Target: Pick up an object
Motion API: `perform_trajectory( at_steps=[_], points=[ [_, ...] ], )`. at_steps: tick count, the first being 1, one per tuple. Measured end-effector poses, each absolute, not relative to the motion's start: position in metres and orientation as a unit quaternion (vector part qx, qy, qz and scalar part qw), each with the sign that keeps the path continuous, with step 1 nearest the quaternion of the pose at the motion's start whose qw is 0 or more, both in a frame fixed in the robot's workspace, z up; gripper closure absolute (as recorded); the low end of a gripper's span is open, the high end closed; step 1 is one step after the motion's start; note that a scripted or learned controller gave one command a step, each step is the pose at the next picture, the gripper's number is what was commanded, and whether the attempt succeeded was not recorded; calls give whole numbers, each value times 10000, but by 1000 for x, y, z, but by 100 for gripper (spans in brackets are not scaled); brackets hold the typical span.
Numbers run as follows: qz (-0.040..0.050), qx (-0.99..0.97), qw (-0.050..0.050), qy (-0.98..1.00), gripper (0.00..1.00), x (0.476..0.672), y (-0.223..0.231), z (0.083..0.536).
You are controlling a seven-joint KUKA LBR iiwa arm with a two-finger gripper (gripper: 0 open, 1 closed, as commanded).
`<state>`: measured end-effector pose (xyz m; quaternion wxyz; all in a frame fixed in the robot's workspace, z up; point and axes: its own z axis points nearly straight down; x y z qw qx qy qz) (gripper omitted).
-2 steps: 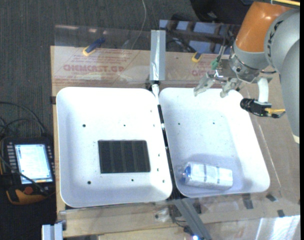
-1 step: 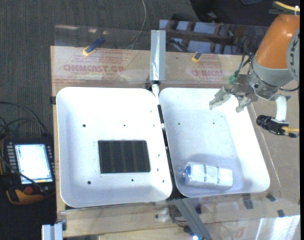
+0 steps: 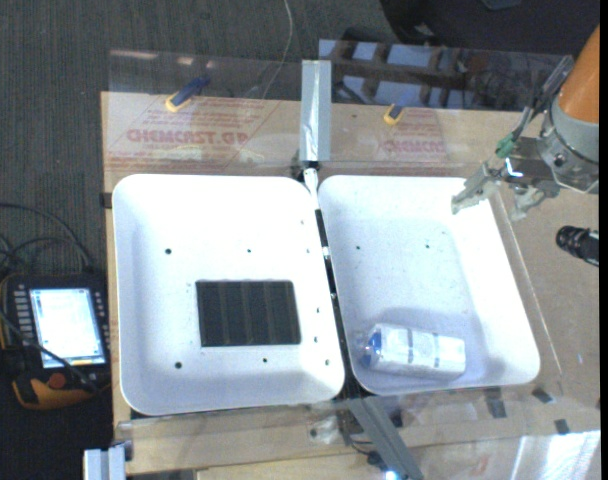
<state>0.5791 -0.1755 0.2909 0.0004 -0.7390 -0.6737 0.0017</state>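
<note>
Camera count: one, fixed above the bench (image 3: 134,128).
Facing: downward at a slant, from the bench's near edge toward the far edge and the dark floor beyond.
Nearness: far enough back that both white bins (image 3: 144,208) fit whole, side by side.
Arm's entry: the arm (image 3: 584,98) comes in at the right edge.

Right bin (image 3: 424,258) floor mostly bare; bottle (image 3: 416,350) against near wall.
</note>
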Motion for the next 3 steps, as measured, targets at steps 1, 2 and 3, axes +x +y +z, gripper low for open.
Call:
perform_trajectory(
  at_steps=[1, 2, 3],
  points=[
    [22, -7048, -2, -7094, 0, 590, -195, 287],
    [20, -7143, 23, -6998, 0, 598, -211, 127],
    [20, -7834, -1, -6215, 0, 551, -199, 286]
  ],
)
